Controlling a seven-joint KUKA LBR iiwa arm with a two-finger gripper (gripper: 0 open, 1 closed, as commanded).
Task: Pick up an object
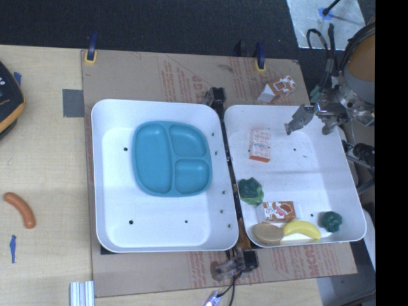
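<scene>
The cardboard-covered wooden bench (pixel 44 164) carries two shallow white plastic bins side by side. The left bin (pixel 115 228) holds one blue plastic plate with three compartments (pixel 172 157), lying flat near its middle. The right bin (pixel 331 171) holds the loose pieces: one small flat packet printed in orange and white (pixel 259 144) near its upper middle, well apart from the others, one dark green lumpy toy shaped like broccoli (pixel 250 190) at its left wall, and along its near edge a second orange-and-white packet (pixel 278 210), one tan oval piece (pixel 268 234), one yellow toy banana (pixel 302 230) touching that oval, and one small dark green round toy (pixel 331 220) in the corner. A third such packet (pixel 278 88) lies outside the bins on the cardboard, and one orange toy sausage (pixel 20 209) lies far off on the bare wood at the left.

The grey arm's two-finger gripper (pixel 312 121) hangs over the upper right part of the right bin, its fingers spread and nothing between them. By my judgement the pick is barely begun: no object is gripped or lifted, and choosing a piece, coming down on it, closing and raising it are all left. The nearest candidate looks to be the lone packet in the right bin.
</scene>
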